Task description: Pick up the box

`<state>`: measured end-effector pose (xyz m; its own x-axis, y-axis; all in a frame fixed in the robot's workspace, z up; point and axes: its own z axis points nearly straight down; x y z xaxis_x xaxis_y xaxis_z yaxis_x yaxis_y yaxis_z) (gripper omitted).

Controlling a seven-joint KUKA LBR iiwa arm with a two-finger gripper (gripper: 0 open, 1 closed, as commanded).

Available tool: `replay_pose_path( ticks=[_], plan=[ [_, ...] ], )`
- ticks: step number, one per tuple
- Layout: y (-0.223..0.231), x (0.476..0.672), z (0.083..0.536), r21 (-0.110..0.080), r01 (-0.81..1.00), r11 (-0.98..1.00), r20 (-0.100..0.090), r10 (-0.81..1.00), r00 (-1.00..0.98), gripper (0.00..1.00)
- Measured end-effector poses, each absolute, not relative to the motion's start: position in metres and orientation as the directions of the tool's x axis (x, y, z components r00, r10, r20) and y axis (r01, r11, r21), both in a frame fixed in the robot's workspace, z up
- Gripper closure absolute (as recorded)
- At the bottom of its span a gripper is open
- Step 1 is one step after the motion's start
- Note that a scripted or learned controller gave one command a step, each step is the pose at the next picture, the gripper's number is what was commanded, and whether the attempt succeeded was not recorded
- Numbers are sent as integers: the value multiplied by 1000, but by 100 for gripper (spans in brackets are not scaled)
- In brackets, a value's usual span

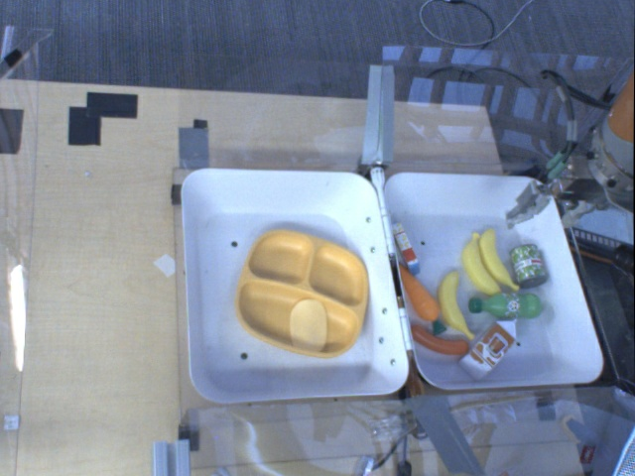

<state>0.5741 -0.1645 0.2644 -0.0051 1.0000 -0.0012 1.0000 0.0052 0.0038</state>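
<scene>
Gripper (529,203) hovers over the right bin's (585,350) far corner, finger state unclear, well apart from the box (490,349)

The box (490,349) is a small orange-brown and white carton lying tilted on its side near the front edge of the right bin (585,365).
</scene>
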Motion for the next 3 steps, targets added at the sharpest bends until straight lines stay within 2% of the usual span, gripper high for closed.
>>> replay_pose_path(
  ticks=[1, 2, 3],
  plan=[
    [-157, 569, 97, 8, 1000, 4, 2, 1000, -4, 0],
    [-139, 648, 87, 8, 992, -123, 0, 992, 123, 0],
    [-89, 668, 87, 0, 900, -436, -5, 900, 436, 0]
  ],
)
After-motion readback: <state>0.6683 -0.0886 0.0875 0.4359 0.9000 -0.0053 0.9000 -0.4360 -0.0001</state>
